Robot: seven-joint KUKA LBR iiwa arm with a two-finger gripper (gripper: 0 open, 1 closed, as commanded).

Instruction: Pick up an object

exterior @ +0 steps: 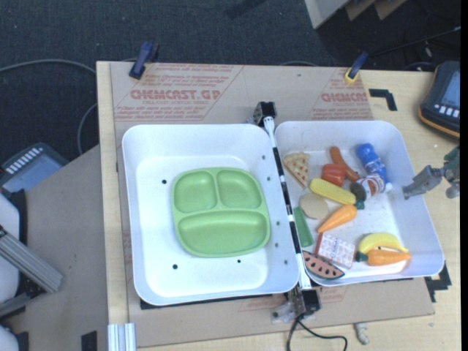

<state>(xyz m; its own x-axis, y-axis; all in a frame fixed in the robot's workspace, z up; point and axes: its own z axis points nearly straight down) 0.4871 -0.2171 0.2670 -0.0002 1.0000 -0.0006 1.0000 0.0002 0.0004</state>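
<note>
Plate in left bin; toys in right bin.

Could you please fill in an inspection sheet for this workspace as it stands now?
Surface: bench bears two white bins side by side.
Job's things: toy foods piled in the right bin: corn, carrot, banana, watermelon slice, blue bottle.
Clutter: green divided plate in the left bin.
Grippers: claw at the right bin's right rim, holding nothing visible.
Cables: one trails off the bench's front edge.
Surroundings: dark floor.

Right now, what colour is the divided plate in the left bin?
Light green plate, clearest in the camera view.
</note>
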